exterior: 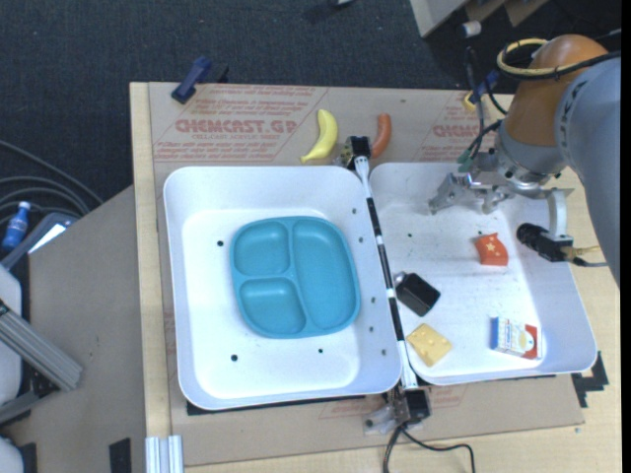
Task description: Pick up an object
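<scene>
The right bin (562,358) holds a small red-orange piece (491,250), a black block (417,293) by its left wall, a yellow wedge (428,344) at the front left and a white, blue and red carton (514,337) at the front right. My gripper (463,200) is over the back part of this bin, behind and left of the red-orange piece. Its fingers are spread open with nothing between them.
The left bin (197,353) carries a blue divided plate (295,275). Behind the bins on the bench lie a yellow banana (320,136), an orange sausage-shaped toy (381,134) and a blue object (190,80). The grey arm (552,106) comes in over the back right corner.
</scene>
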Robot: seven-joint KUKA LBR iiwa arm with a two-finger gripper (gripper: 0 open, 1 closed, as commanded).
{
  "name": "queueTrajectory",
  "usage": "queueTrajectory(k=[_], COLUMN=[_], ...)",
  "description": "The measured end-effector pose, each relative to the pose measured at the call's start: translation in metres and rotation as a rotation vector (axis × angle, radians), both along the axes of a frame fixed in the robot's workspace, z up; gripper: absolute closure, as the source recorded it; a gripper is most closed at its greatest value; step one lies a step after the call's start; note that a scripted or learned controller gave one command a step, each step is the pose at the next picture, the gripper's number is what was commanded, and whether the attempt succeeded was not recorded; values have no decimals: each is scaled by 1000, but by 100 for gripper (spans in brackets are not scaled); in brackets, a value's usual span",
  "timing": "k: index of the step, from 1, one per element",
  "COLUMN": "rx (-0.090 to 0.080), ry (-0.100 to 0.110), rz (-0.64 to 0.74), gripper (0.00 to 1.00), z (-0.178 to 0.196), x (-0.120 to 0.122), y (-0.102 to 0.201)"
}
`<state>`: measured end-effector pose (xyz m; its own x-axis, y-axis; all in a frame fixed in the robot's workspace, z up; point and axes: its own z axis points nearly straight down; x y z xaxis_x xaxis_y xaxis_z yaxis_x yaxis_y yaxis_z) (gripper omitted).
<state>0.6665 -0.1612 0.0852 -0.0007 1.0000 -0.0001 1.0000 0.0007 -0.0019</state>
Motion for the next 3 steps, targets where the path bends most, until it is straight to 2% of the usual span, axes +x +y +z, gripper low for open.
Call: queueTrajectory(k=[1,3], rx=[-2,0], ry=[-4,0], rz=[-1,0], gripper=[0,0], z=[0,0], x=[0,0], y=[-20,-3])
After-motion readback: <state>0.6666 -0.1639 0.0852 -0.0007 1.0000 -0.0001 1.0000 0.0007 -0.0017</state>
